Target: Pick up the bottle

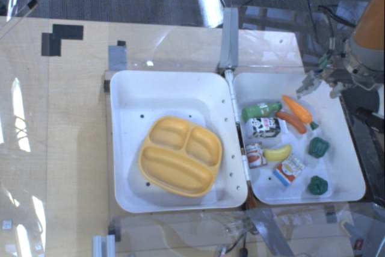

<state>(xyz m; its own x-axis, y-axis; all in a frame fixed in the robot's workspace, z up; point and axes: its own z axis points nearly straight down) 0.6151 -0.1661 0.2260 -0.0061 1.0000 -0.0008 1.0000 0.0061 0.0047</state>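
Gripper [320, 82] open, empty, hovering at right bin's [355, 189] 1 o'clock rim. Approach step: you steer toward 8 o'clock, descend over green bottle [261, 111].

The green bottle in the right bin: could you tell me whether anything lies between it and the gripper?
Nothing visible blocks it. The gripper hovers at the right bin's upper right; the bottle lies left, the carrots just beside it.

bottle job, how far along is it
Nothing looks done: the green plastic bottle lies on its side in the right white bin, beside two orange carrots. The tool hangs over that bin's far right edge, apart from the bottle. Reaching, gripping and lifting all remain.
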